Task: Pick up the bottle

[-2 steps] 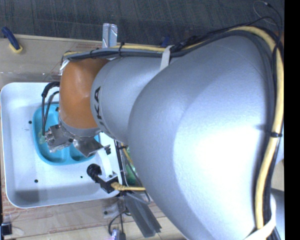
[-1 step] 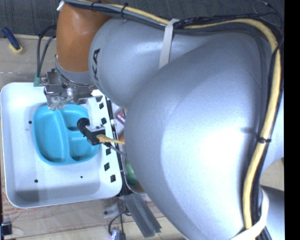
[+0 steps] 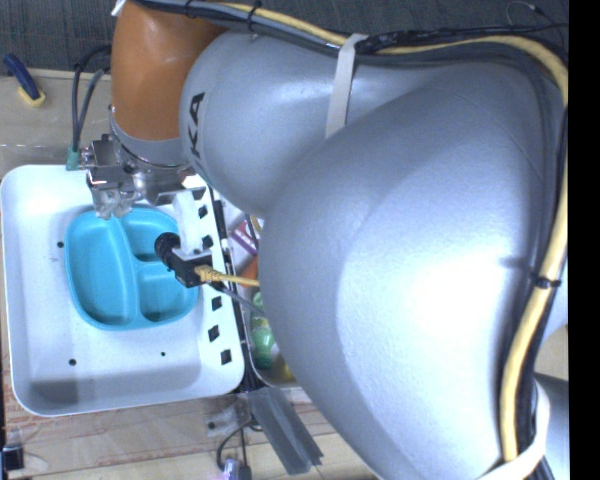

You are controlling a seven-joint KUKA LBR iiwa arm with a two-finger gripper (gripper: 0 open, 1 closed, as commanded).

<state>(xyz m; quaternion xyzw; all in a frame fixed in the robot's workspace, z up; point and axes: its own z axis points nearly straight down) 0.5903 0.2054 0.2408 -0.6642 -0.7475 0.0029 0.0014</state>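
My gripper [image 3: 115, 200] hangs below the orange wrist band [image 3: 150, 68], over the far edge of a blue divided tray [image 3: 115, 268]. The tray lies in the left white bin [image 3: 40, 368]. The wrist hardware hides the gripper's tips. My grey arm [image 3: 400, 248] covers most of the right bin. In the narrow strip left showing beside it I see a green rounded thing [image 3: 265, 340], something orange [image 3: 248, 266] and something pink and purple [image 3: 245, 236]. Too little of each shows to tell what it is.
A black fitting with a yellowish cable [image 3: 180, 260] juts out over the tray's right side. The divider between the bins [image 3: 217, 308] carries black marks. A blue and yellow tool [image 3: 22, 78] lies on the bench at the far left.
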